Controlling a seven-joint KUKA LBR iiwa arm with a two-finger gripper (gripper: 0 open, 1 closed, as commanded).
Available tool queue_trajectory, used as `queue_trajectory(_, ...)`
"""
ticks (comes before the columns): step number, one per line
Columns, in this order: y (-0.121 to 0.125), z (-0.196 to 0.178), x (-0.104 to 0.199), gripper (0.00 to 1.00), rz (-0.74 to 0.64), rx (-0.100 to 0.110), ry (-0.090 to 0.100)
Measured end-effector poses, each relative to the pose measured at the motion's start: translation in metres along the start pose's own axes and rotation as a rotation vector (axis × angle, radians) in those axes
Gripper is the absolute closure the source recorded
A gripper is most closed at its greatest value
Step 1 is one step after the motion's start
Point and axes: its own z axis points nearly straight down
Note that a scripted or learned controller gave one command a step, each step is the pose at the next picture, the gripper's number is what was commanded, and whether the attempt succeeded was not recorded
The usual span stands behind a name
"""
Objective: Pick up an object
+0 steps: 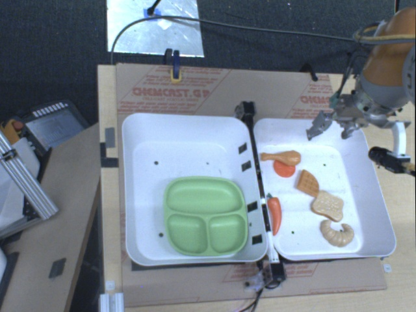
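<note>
Gripper (333, 128): hangs over the far edge of the right bin, near its far right corner; its two grey fingers are spread apart with nothing between them; released, well apart from every toy below.
Arm (389, 64): grey with an orange band, reaching in from the right edge above the right bin's far right corner.
Right bin (370, 194): shallow and white; the toy foods lie in its left and middle part; bare floor runs along its far side under the gripper and down its right side.
Drumstick (283, 156): tan toy chicken leg, lying sideways in the far left part of the right bin; its near side touches the red slice.
Red slice (284, 169): round and flat, just near of the drumstick.
Waffle piece (308, 183): orange-brown, tilted, right of the red slice; open floor to its right.
Bread slice (327, 205): pale toast shape just near of the waffle piece, close or touching.
Croissant (338, 233): curved tan pastry, nearest of all, close to the bin's near wall.
Carrot (274, 213): orange-red, lying along the left wall of the right bin, right at the divide.
Left bin (140, 174): white; far half bare.
Green plate (205, 215): three compartments, in the near right part of the left bin, close to its near wall.
Surface (104, 194): tan, carrying both bins side by side.
</note>
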Motion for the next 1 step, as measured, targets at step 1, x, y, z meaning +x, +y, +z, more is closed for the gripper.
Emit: queue_trajectory(1,0.0027,-0.0072,0.0002,0.0,-0.002,-0.012,-0.002)
